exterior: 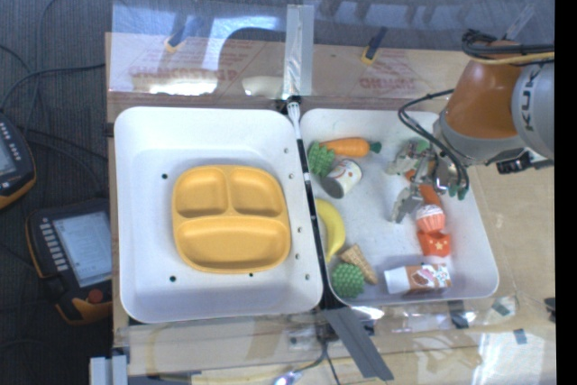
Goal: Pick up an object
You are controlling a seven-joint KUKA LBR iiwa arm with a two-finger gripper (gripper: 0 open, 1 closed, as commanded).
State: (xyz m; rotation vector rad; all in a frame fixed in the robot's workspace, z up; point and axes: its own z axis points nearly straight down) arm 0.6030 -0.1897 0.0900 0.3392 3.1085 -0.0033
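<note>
My gripper (403, 185) hangs low over the right bin (482, 270), near its right side, with the orange-banded wrist (482, 104) above it. Its two metal fingers (402, 208) are spread open, and only bare bin floor shows between them. A small red and white bottle (432, 230) lies just to the lower right of the fingers. To the gripper's left are a carrot (350, 146), a broccoli piece (320, 160) and a small tipped can (343, 178).
A banana (332, 228), a waffle cone (359, 259), a green knobbly toy (349, 280) and a small carton (419, 277) lie along the right bin's left and front. The left bin (144, 149) holds a yellow divided plate (233, 216). Cables trail from the wrist.
</note>
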